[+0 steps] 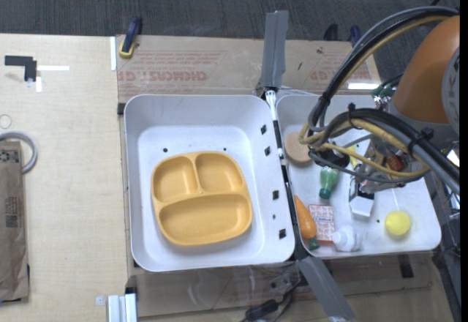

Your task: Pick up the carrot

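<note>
Two white bins are seen side by side on the surface (58, 167). The left bin (139, 189) holds a yellow divided plate (201, 197) with three compartments. In the right bin (428, 229), the carrot (305, 218) is found against the left wall near the front, lying lengthwise, orange with a green end toward the front edge. Just beside it on the right lies a small flat packet (322, 219) with red print, too small to be read. A white bottle (347, 239) lies at the front, touching or nearly touching the packet. A green bottle (327, 183) is placed behind the packet, a round tan disc (297, 147) near the back left, and a yellow ball (398, 223) toward the right. The arm (431, 72) is seen reaching in from the right, its cables looped over the right bin; the gripper (363, 196) is held above the bin's middle, apart from the carrot. Whether the jaws are open or closed cannot be told behind the cabling. Behind the bins a cardboard sheet (190, 64) carries red lettering, seen upside down and only partly legible. A brown paper bag (13, 225) lies at the far left.
</note>
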Robot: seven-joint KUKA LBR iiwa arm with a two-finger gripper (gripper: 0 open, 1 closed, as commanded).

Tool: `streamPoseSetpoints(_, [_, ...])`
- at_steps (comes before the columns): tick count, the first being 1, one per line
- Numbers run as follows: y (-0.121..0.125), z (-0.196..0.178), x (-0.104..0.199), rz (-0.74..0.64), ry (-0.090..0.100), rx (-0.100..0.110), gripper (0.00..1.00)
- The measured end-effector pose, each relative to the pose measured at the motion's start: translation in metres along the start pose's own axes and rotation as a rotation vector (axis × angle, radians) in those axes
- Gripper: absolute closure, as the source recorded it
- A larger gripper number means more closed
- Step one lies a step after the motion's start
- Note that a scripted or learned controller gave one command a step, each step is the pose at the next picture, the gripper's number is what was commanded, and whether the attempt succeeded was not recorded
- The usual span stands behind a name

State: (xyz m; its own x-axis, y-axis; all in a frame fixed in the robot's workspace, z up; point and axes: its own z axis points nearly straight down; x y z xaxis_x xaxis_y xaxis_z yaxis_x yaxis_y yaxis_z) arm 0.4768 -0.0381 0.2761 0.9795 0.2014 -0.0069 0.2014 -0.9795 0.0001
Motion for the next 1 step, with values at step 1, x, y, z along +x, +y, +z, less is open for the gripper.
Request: streamPoseSetpoints(1, [-0.0650,0.0862,0.0134,-0.147,0.000,0.000,1.00])
